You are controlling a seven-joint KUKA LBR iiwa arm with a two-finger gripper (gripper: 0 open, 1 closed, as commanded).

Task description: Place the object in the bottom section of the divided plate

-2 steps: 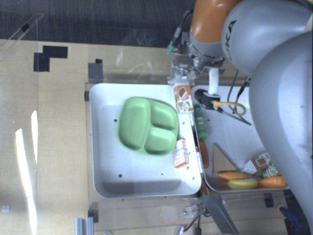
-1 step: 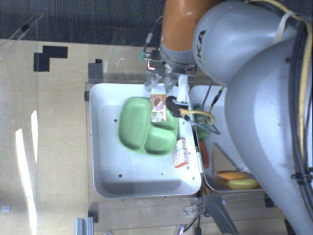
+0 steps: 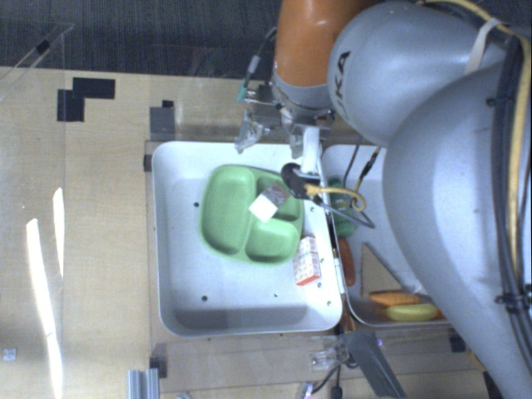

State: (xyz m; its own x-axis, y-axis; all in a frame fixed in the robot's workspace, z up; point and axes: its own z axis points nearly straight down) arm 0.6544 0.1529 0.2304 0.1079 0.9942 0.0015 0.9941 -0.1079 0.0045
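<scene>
The claw [image 3: 271, 150] is hanging over the far edge of the left bin [image 3: 170, 248]. Its two fingers are standing wide apart and are gripping nothing. It is sitting higher than the bin's contents, probably so the fingers clear the wall and the plate's rim.

Just nearer than the claw, a green divided plate [image 3: 226, 214] is lying toward the bin's far right corner. Its one large section is facing the left wall and its two smaller sections are facing the right wall. A small white block [image 3: 263, 208] is resting on the plate where the ridges meet. I am taking this block to be the task's object. It appears to be straddling the divider rather than settling in any one section, so I am judging the placement unfinished. It is turned like a diamond, with one corner pointing to the far edge. It looks close to square, so I cannot tell its long axis.

A red-and-white carton [image 3: 306, 261] is lying against the bin's right wall, just beside the plate's near right rim. Its long axis is running from far to near.

In the right bin [image 3: 366, 312], a yellow piece [image 3: 412, 312] and an orange piece [image 3: 391, 298] are lying near the near edge.
</scene>
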